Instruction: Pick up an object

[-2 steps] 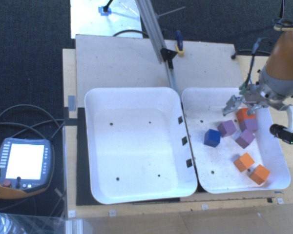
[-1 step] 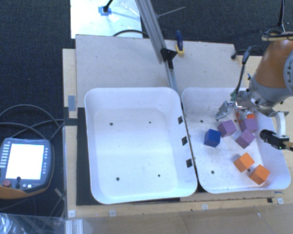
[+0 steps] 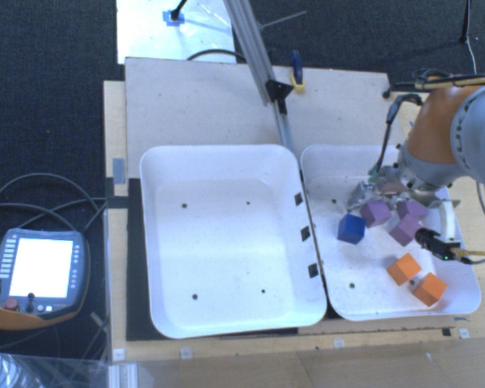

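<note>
The purple block (image 3: pixel 377 212) is a matte cube, no long axis, sitting tilted in the right bin (image 3: pixel 339 301), just beside a blue cube (image 3: pixel 351 229). More purple blocks (image 3: pixel 407 221) lie to its right; two orange blocks (image 3: pixel 417 280) lie nearer the front rim. The gripper (image 3: pixel 373 191) hangs right over the purple block; I cannot tell how its jaws stand. The left bin (image 3: pixel 166 164) is smooth white plastic.

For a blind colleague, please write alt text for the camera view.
The gripper is low in the right bin, beside a blue cube, three purple blocks and two orange blocks. The left bin lies next to it.
</note>
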Controlling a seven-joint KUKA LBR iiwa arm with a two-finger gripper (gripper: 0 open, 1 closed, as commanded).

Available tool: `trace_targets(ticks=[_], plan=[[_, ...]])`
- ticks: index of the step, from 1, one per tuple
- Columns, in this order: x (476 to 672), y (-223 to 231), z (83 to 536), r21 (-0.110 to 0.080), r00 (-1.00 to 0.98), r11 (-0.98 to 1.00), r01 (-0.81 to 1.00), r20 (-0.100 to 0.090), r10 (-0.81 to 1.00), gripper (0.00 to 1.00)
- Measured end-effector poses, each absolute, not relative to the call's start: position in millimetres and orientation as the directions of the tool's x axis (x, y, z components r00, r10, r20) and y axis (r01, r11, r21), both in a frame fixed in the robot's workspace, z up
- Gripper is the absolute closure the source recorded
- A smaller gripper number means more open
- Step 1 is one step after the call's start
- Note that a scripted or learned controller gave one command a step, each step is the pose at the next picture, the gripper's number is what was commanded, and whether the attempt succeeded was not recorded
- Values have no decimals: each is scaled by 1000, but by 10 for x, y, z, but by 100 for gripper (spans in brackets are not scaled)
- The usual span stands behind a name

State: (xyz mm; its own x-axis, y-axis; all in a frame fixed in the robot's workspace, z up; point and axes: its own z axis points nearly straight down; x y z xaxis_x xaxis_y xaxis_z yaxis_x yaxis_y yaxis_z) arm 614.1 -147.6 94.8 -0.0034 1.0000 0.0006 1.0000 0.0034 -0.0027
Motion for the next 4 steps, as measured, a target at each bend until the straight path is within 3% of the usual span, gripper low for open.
trace_targets(ticks=[1,4], plan=[[6161,-1484,1094,4,-5,5,1000,-1,1000,100],[6311,-1332,2621,7,-6,6,1000,-1,1000,100]])
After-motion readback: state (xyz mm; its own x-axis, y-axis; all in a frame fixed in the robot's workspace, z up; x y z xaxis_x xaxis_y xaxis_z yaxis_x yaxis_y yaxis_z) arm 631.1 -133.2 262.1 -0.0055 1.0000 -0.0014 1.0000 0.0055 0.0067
